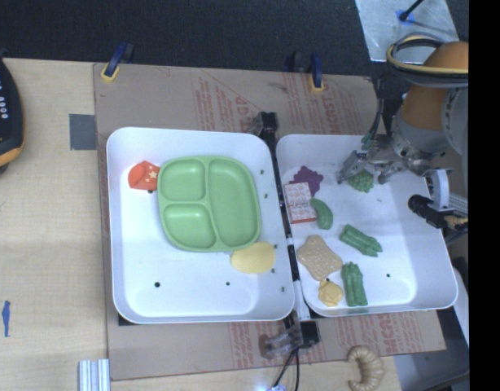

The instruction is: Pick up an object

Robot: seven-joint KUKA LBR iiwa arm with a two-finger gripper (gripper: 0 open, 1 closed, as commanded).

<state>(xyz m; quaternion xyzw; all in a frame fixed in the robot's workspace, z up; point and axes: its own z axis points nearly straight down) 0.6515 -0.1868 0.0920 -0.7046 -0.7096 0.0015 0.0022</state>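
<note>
Over the right bin's [413,255] far side, the hand [369,169] hangs with fingers spread around a small green broccoli piece [361,182] on the floor; the left bin [132,267] holds a green divided plate [209,203].

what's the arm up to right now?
The grey arm's end effector is down in the right white bin, right at a small green broccoli-like piece near the bin's far edge. Whether it has a grip can't be told. The green divided plastic plate sits in the left white bin.
</note>
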